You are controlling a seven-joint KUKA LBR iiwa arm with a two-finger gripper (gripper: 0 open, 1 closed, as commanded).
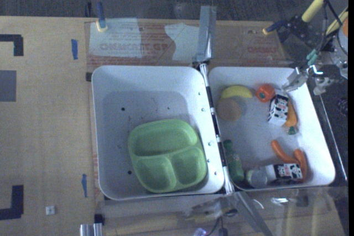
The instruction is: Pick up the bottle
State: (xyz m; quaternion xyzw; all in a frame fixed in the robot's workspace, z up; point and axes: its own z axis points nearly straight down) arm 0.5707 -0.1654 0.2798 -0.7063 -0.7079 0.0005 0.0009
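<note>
Lying along the right bin's [323,135] near-left wall, green bottle [234,162]; no legible label. Hand [298,79]: state unclear.

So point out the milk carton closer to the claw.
The upper carton, beside the orange ball; the other carton lies at the bin's bottom edge.

Green bottle [233,160], green plate [166,154]

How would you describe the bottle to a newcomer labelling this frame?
Take the right bin of the two white ones and follow its left wall toward the near corner. The bottle lies there along that wall, dark green and slim, unlike the orange carrots and the cow-patterned cartons nearby.
</note>
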